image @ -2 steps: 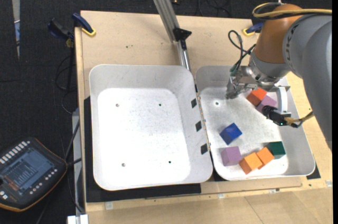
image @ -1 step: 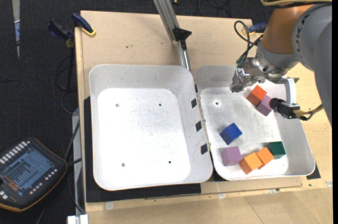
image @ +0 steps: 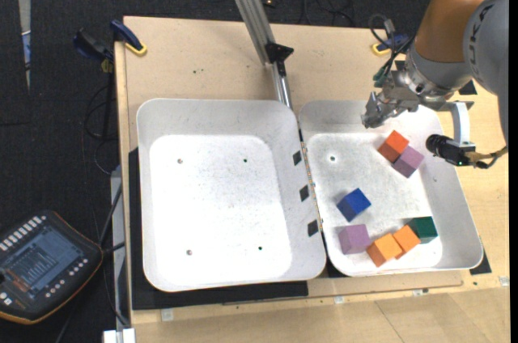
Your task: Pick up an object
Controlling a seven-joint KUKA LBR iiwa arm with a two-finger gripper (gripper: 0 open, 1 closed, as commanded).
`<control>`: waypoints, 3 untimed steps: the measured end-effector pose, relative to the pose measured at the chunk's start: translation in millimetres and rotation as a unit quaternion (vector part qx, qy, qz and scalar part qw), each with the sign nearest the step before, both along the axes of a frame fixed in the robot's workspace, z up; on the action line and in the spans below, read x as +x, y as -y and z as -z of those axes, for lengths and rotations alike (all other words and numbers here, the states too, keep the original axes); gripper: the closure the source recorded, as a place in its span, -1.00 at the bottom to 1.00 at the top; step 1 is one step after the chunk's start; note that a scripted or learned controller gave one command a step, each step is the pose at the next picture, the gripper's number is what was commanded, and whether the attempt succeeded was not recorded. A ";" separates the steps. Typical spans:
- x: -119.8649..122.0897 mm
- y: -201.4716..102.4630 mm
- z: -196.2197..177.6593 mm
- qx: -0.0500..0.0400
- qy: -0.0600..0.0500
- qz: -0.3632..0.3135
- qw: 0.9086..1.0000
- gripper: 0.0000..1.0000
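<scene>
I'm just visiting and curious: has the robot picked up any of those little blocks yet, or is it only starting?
Nothing looks picked up yet. The gripper hangs at the far rim of the right bin, carrying no block. All six blocks lie in that bin; the nearest are the orange block and purple block. Reaching, grasping and lifting remain.

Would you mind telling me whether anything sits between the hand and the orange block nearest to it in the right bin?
Nothing visible does. The hand hovers over the far edge of the right bin, and bare white floor separates it from the orange block. A purple block touches that orange block on its near side, away from the hand.
</scene>
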State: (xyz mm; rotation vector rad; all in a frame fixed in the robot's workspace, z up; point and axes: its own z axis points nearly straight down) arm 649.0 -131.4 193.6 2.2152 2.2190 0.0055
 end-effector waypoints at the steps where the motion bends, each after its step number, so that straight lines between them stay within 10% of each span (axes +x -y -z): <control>1: 8.0 5.1 -61.1 0.000 0.001 0.000 1.000 1.00; 3: 6.0 -100.0 -56.8 0.002 -0.002 -0.003 1.000 1.00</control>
